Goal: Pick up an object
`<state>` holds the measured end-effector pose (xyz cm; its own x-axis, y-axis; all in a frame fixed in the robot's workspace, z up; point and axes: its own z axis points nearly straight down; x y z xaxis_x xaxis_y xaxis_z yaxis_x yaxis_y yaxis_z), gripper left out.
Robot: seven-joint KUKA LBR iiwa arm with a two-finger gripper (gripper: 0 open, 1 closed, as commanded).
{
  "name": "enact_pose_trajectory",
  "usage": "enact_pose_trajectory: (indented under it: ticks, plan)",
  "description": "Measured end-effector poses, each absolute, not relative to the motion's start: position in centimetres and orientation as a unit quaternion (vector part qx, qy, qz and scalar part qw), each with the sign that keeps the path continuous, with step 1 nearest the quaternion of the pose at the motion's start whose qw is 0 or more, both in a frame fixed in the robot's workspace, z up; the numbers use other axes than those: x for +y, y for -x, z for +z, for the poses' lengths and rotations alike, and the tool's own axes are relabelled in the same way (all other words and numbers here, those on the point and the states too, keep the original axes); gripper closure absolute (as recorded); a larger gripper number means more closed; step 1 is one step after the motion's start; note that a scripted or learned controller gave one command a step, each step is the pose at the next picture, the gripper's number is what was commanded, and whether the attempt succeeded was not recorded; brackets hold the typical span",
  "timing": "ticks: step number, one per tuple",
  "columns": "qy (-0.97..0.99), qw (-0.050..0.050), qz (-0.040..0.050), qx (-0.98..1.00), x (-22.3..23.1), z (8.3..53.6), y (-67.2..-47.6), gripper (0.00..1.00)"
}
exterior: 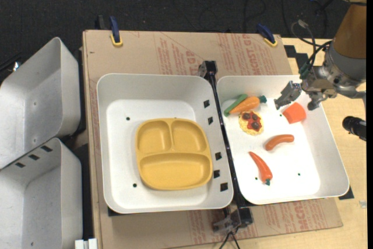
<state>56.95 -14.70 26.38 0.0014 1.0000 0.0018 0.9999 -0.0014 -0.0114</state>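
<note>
The right bin (326, 181) holds several toy foods. An orange-red block (295, 113) lies near its far right side. A carrot with a green top (244, 104) sits at the far left, with a small round pizza piece (251, 122) just in front of it. A sausage (279, 141) lies in the middle and a red chili pepper (261, 167) nearer the front. My gripper (301, 98) hangs just above and behind the orange-red block, its dark fingers spread to either side, open, with nothing between them.
The left bin (116, 125) holds a yellow divided plate (173, 153). A black divider (218, 119) runs between the two bins. Grey plastic tubs (35, 114) stand off the bench to the left. Cables and a clamp sit at the bench's far edge.
</note>
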Motion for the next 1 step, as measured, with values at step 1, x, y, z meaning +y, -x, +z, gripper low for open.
enact_pose_trajectory:
  ticks: [1]
  plan:
    - [0.707, 0.000, 0.0001, -0.707, -14.67, 26.97, -57.17, 0.00]
